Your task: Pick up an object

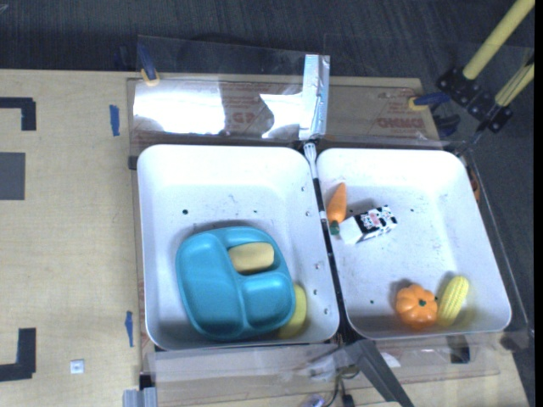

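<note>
Probably lab: taped bench [59, 227], bins [170, 176].

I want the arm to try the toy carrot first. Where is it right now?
In the camera view the carrot lies in the right bin, against its left wall near the divider, just left of the black-and-white cow toy.

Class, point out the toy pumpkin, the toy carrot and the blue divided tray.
toy pumpkin [416, 304], camera view, middle of its orange body
toy carrot [338, 201], camera view, middle of its orange part
blue divided tray [204, 282], camera view, its largest compartment
</note>
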Controlling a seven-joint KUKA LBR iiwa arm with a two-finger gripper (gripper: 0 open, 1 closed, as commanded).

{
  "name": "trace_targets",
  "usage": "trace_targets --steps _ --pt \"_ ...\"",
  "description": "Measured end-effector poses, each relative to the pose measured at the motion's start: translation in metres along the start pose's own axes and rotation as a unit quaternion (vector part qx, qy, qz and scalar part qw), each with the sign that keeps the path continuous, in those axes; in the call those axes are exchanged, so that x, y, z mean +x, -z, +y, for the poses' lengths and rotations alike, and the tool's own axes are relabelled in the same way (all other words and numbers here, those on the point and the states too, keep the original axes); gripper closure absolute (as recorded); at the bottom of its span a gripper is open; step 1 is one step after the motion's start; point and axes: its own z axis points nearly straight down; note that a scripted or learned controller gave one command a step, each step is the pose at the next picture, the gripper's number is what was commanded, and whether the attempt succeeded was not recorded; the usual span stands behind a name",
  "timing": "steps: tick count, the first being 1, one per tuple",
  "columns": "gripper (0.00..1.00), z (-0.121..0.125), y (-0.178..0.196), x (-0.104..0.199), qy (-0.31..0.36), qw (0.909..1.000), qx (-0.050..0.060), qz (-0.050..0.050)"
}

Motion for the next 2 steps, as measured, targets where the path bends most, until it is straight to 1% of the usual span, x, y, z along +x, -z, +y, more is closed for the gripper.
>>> trace_targets --steps 1,2 --pt "1.00 0.032 0.000 0.006 0.039 0.9992 0.000 0.000" --pt "1.00 0.068 0.001 0.008 0.184 0.9829 0.000 0.000"
